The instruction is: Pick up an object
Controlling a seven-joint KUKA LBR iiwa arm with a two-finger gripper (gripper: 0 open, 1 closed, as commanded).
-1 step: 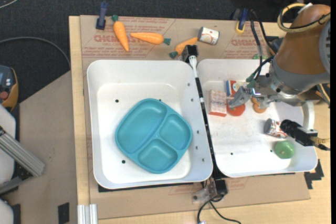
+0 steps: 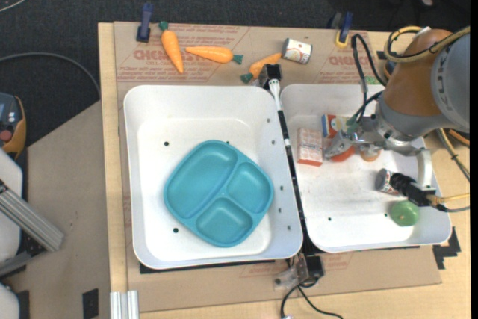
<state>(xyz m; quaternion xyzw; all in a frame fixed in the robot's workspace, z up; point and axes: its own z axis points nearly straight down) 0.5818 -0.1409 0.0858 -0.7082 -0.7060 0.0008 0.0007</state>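
Hovering low in right bin [image 2: 358,239]: claw [image 2: 345,140] beside red-white packet [image 2: 310,146]; finger state indiscernible.

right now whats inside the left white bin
The left white bin holds a teal divided plate with three compartments, lying flat near its middle, nothing visible on it. Bare bin floor shows around it. What lies beneath the plate is covered.
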